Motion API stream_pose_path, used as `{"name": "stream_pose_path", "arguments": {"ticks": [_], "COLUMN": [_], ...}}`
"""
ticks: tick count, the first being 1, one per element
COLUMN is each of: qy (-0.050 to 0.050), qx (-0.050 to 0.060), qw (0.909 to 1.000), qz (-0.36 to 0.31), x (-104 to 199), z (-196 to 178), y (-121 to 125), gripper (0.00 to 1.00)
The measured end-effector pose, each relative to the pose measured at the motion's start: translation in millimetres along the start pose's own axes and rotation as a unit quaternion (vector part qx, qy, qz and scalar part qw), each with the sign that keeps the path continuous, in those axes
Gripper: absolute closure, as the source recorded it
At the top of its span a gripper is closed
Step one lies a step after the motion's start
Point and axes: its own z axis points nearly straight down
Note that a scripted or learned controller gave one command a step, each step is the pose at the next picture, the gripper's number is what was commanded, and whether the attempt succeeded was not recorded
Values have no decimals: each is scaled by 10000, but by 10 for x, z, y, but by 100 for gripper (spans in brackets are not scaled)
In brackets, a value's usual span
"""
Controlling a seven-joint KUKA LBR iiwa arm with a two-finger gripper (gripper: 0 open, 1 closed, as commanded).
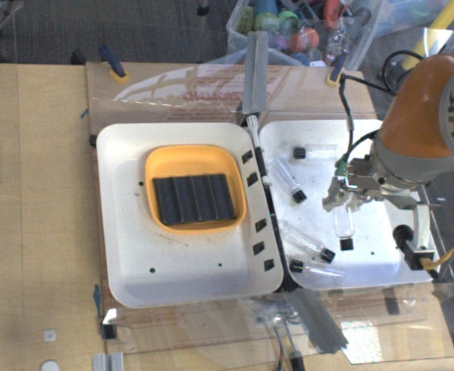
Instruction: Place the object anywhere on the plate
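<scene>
The left bin (118, 230) holds an orange plate (194, 161) with a dark ribbed insert (194, 198), white floor bare around it. A row of black clips (259, 224) lines the divider. In the right bin (366, 265), clear vials with black caps lie scattered: one near the divider (288, 182), two at the near edge (313, 247), one (343, 229) directly under my gripper (349, 198). Whether my fingers are spread or closed, I cannot tell. A tub of colourful toys (304, 10) sits beyond the bench.

Open white floor around the yellow plate (194, 161) in the left bin (118, 230); clear tubes (288, 182) scattered across the right bin (366, 134), crowding passage.
</scene>
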Motion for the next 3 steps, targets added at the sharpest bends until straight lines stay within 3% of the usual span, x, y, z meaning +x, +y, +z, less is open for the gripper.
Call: {"name": "stream_pose_path", "arguments": {"ticks": [2, 3], "qy": [-3, -3], "qx": [-9, -20], "qw": [9973, 9898], "qz": [-740, -1425], "x": [359, 629], "z": [37, 73], "y": [778, 860], "gripper": [100, 100]}}
